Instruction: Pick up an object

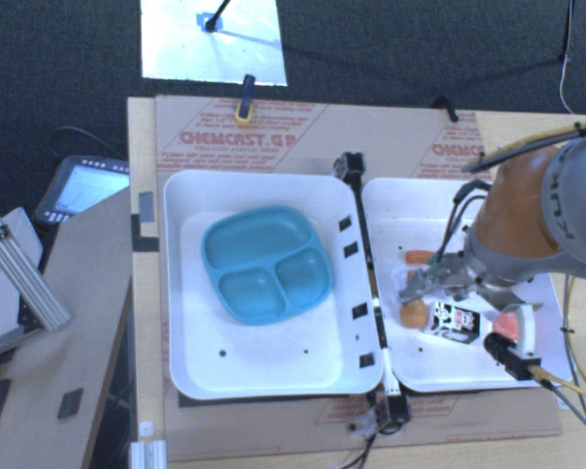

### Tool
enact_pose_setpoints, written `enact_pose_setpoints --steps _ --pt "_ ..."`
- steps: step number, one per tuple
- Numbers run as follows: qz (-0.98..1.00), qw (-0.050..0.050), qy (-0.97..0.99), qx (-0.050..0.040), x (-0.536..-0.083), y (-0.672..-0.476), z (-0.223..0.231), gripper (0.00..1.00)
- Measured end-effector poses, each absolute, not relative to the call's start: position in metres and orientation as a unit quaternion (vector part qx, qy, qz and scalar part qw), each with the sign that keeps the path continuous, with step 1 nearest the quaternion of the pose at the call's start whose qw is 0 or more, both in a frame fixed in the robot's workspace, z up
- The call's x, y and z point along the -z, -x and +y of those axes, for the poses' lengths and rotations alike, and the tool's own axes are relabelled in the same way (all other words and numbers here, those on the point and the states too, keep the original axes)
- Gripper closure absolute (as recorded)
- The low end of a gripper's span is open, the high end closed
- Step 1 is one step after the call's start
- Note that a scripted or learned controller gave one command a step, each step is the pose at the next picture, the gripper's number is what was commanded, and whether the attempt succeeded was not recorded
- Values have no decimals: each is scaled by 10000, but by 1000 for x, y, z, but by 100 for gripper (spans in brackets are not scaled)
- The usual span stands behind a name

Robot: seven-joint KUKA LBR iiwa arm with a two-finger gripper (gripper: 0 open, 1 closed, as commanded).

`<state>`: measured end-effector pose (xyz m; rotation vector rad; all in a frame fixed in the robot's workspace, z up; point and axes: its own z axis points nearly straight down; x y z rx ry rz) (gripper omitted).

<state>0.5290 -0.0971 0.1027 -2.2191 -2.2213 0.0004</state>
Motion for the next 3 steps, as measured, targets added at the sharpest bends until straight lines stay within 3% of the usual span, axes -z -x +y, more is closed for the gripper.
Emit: enact_pose_setpoints --steps 1,3 --pt "-7078 -7 7064 7 -115 -530 -97 100" --pt "-7086 -32 7056 21 -242 -533 -95 100"
